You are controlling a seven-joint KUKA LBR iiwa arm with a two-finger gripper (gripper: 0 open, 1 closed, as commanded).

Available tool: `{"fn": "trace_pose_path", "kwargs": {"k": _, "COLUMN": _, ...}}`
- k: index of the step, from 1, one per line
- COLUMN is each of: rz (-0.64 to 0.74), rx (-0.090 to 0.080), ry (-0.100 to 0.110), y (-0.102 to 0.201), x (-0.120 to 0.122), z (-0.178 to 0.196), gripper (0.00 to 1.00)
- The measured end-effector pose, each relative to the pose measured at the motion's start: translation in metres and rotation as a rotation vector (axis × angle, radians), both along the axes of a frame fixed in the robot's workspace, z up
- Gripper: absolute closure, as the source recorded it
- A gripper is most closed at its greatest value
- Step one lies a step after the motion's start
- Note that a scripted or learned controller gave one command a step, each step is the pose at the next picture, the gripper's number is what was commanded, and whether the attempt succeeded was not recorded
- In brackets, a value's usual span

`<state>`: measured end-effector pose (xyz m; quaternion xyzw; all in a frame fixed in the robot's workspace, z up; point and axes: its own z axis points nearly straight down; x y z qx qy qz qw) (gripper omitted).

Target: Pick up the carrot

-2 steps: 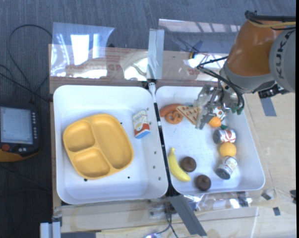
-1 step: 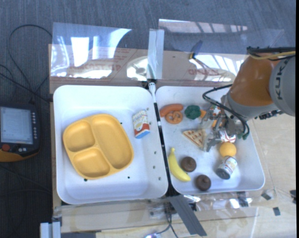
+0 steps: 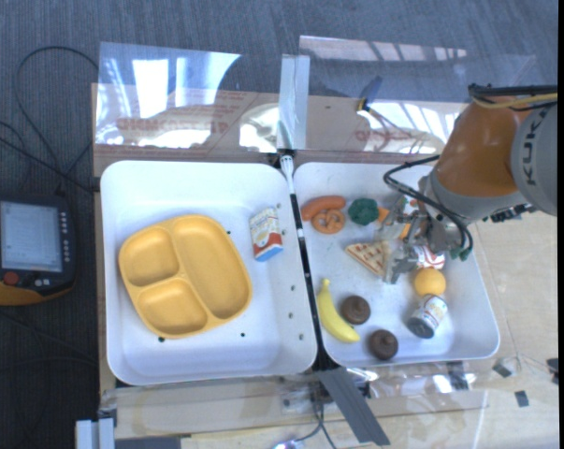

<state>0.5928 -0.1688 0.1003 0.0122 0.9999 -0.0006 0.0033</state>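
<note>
In the right bin (image 3: 469, 344), a small orange piece that looks like the carrot (image 3: 384, 215) lies near the back, between a green broccoli (image 3: 362, 211) and the arm's wrist, which partly hides it. The gripper (image 3: 405, 255) hangs low over the bin's middle, just in front of that orange piece and right of a tan wedge of food (image 3: 366, 253). The grey wrist with its orange band (image 3: 483, 152) looms above it from the right. Nothing can be made out in the gripper.
The right bin also holds an orange sausage (image 3: 321, 204), a pretzel (image 3: 330, 221), a banana (image 3: 334, 314), two chocolate doughnuts (image 3: 355, 309), an orange (image 3: 429, 282) and a can (image 3: 427, 316). The left bin (image 3: 122, 363) bears a yellow divided plate (image 3: 183, 274) and a small carton (image 3: 266, 232).
</note>
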Motion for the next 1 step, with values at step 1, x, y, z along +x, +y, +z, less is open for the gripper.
{"fn": "trace_pose_path", "kwargs": {"k": 1, "rz": -0.032, "rx": 0.002, "ry": -0.011, "y": 0.0709, "x": 0.0261, "z": 0.1242, "gripper": 1.00}}
